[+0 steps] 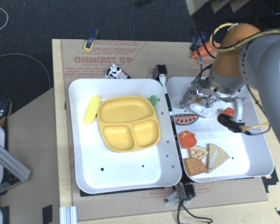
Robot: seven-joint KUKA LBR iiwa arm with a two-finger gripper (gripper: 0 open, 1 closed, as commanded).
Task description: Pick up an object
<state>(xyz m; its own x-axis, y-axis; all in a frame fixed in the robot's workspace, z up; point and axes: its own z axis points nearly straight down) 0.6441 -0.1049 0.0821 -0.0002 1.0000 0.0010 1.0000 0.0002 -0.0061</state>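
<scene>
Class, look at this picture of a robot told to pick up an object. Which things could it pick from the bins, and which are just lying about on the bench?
Part of the job: gripper; corn cob; yellow tray; watermelon slice; red piece; waffle; both white bins.

Lying about: yellow clamp; black-and-white toy; cardboard sheet.

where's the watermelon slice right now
The watermelon slice lies in the right bin, against its left edge, just above the red piece and lower left of the gripper.
</scene>
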